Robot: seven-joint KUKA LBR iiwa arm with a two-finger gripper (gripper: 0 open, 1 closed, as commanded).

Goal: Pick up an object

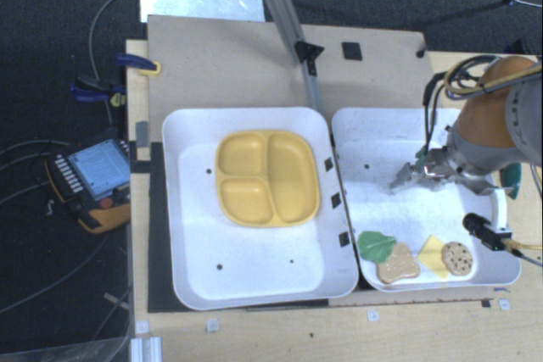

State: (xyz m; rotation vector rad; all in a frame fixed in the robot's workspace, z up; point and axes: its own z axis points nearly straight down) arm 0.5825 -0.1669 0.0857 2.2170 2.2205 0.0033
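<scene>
l bin [195, 267]: yellow divided plate [268, 178], upper middle. r bin [373, 140]: gripper [405, 177] over its centre, fingers spread a little, nothing betw them. along r bin's near edge: green leaf [376, 246], tan bread slice [398, 266], yellow cheese wedge [432, 254], cookie [457, 258], close together.

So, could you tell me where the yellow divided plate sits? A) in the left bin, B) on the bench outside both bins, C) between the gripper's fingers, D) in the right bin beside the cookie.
A: the yellow divided plate lies flat inside the left bin.
</scene>
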